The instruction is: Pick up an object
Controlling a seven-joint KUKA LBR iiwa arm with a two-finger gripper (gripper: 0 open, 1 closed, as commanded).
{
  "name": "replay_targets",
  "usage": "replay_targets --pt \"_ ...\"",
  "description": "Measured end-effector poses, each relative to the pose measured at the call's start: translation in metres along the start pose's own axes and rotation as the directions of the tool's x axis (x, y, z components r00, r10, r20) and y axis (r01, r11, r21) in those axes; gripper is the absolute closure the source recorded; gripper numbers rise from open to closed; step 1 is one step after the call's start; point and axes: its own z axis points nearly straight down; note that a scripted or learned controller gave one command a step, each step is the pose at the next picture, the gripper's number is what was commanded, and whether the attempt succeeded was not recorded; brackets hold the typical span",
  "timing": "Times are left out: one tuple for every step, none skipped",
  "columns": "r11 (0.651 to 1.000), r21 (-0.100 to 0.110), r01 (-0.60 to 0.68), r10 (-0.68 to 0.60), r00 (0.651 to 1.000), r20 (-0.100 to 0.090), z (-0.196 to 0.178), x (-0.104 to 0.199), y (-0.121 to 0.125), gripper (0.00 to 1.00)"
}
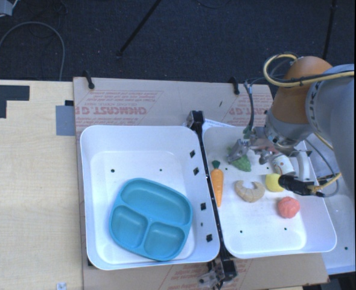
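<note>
We find the gripper low over the far left part of the right bin, right at a green piece that lies just on its near side; whether they touch we cannot tell, nor how the jaws stand; we judge green the likely target; the carrot, long axis running near-to-far, lies beside the divider; beige piece, yellow piece and red ball sit nearer us, apart.

We're looking at a robotics lab: the grey and orange arm is reaching over two white bins sitting on a taped cardboard sheet, loose cables are trailing across dark carpet at the far side, and toy food is lying in the right bin.
</note>
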Motion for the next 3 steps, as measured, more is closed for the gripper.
replay_targets --pt "1.0 -0.003 -0.001 0.001 1.0 0.001 0.032 0.001 0.0 0.0" --pt "1.0 -0.001 -0.002 0.002 1.0 0.001 0.022 0.001 0.0 1.0" --pt "1.0 -0.006 -0.005 0.005 1.0 0.001 -0.019 -0.003 -0.001 1.0"
